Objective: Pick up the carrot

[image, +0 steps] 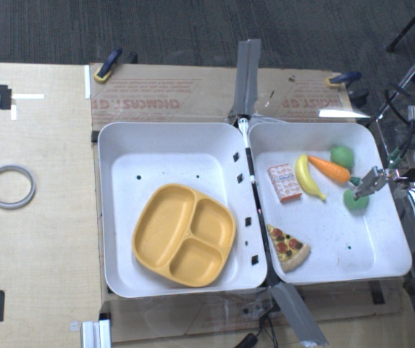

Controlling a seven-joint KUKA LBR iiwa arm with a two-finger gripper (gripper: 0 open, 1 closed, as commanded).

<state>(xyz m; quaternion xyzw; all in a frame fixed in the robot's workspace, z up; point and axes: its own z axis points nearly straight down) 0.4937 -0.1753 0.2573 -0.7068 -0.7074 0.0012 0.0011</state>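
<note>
Two white bins sat side by side on the bench. The left bin held a yellow divided plate, three compartments, tilted a bit toward the front-centre of the bin.

The right bin held everything else. The carrot lay in the back half, orange, pointed end toward the rear-left, stem end toward the right wall. A banana lay just beside it on the left, its upper end nearly touching the carrot's tip. Left of the banana sat a small red-and-white carton, lying flat. A green ball sat right behind the carrot, touching or almost touching. A second green round thing sat in front of the carrot, near the right wall. A pizza slice toy lay well apart, at the front-left of that bin.

The gripper came in from the right edge, low over the bin's right wall, its tip right above the second green round thing and just to the right of the carrot's stem end. Nothing visible between its fingers; too small and dark to tell if they were spread or closed. Carrot was hemmed in: banana left, green things behind and in front.

A tape roll lay on the bench far left.
</note>
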